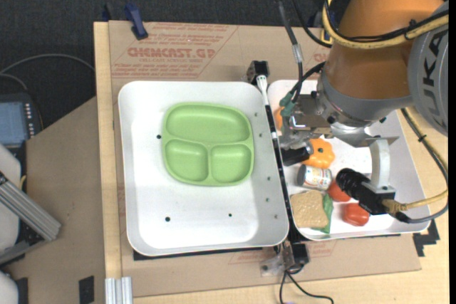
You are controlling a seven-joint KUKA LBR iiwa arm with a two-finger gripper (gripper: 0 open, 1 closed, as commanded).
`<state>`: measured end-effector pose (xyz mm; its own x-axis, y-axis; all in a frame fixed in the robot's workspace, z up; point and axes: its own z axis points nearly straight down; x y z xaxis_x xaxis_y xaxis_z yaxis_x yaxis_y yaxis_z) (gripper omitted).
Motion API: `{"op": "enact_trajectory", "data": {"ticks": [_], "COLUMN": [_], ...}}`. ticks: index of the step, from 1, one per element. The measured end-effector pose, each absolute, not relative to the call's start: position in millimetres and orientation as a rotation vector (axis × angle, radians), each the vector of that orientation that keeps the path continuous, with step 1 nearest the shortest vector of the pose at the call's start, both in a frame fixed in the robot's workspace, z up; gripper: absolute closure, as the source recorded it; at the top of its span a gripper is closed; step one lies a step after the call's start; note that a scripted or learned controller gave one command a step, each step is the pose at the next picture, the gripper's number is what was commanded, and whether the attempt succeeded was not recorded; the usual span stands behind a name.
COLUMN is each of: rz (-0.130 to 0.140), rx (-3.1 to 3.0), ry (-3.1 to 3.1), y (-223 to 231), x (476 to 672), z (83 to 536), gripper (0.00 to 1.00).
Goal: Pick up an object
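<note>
Across the middle of the frame sits a brown cardboard sheet (171, 46) printed with red lettering, bearing two shallow white bins side by side.

Left bin (142, 224): holds one pale green divided plate (209, 144) with three compartments, one long section toward the top and two smaller ones below. The plate lies flat, slightly above the bin's centre. A few small dark dots mark the bin floor.

Right bin (399, 153): largely covered by the arm. Its contents gather at the lower left part: an orange pepper-like toy (322, 152) with a green stem; just below it a small can or jar (316, 176) lying on its side; below that a tan speckled slab like a slice of bread (311, 208), with a green piece (328, 211) along its right edge; to the right a red item (355, 213), partly hidden by a black part and cable.

Arm (377, 25): enters from the right of the frame, its large orange band filling the upper right, a grey wrist beneath. The gripper (299, 126) hangs over the upper left part of the right bin, just above the orange toy. Whether the claw is wide, narrow or holding anything cannot be told; the wrist hides it.

Upper left of the sheet: a blue clip (135, 20). Left edge of the frame: dark floor, a cable, grey metal framing.
</note>
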<state>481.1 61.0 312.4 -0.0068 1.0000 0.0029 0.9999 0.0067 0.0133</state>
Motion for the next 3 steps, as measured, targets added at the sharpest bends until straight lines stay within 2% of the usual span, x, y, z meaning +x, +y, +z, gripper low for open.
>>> {"op": "enact_trajectory", "data": {"ticks": [1,2,3], "rz": [0.026,-0.017,0.023], "rx": [2.210,2.229,2.211], "ry": [2.218,2.224,2.219], "y": [70.3,65.7,79.2], "x": [480.6,477.9,480.3], "z": [454.5,327.5,463.3], "gripper": [1.00,1.00,1.00]}}
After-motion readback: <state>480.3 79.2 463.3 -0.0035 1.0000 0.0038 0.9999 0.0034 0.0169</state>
